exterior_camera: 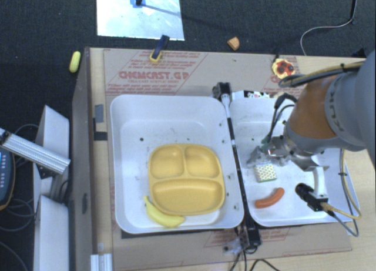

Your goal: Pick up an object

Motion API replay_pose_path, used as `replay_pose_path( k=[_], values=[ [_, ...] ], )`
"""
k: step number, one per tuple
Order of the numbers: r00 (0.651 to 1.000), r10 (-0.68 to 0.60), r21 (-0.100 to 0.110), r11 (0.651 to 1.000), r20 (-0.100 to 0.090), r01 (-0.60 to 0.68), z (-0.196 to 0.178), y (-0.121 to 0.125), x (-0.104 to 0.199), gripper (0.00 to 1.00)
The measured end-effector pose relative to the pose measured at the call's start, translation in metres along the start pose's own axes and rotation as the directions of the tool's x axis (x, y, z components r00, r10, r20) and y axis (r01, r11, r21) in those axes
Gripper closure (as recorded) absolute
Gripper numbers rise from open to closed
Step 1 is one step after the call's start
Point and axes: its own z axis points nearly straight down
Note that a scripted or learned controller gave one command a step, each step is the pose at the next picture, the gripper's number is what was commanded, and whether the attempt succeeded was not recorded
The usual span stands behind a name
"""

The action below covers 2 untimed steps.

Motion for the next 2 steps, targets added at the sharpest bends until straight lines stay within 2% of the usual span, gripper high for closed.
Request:
replay_pose_path(
  k=[1, 2],
  values=[
    [1.000, -0.001, -0.002, 1.000, 0.000, 0.001, -0.010, 0.001, 0.000, 1.00],
    [1.000, -0.002, -0.004, 1.000, -0.001, 0.002, -0.124, -0.017, 0.082, 1.00]
  ],
)
